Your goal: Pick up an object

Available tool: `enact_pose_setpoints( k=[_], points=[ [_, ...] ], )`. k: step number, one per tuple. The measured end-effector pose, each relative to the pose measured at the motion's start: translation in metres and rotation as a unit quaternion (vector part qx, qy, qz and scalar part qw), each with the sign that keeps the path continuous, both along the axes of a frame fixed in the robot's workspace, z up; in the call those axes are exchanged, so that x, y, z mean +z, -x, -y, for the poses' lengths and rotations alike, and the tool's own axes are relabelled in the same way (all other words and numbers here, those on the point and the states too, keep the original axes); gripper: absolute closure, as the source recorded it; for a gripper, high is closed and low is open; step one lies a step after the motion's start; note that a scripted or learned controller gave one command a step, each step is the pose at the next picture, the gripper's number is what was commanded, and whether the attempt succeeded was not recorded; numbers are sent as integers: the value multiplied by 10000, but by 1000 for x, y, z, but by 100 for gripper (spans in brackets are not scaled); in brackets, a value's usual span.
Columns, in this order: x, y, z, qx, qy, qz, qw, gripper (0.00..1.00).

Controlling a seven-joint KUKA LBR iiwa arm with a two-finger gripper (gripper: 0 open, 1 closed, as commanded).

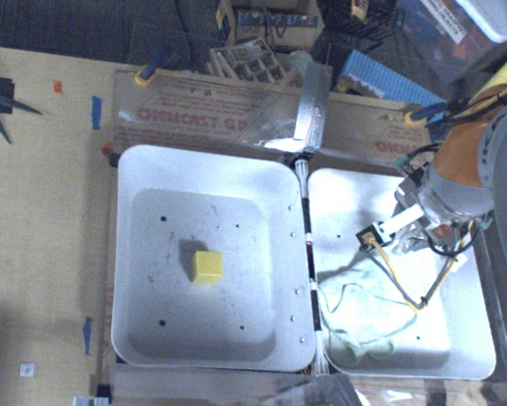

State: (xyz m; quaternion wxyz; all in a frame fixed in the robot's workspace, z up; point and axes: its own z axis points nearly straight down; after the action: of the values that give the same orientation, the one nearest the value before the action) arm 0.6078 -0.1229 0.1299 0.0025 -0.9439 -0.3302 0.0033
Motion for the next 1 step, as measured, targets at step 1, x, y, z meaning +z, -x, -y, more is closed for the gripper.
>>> enact_pose_setpoints(
  k=[1],
  points=[
    [3,8,53,-1675,24,16,9859,100]
  ],
)
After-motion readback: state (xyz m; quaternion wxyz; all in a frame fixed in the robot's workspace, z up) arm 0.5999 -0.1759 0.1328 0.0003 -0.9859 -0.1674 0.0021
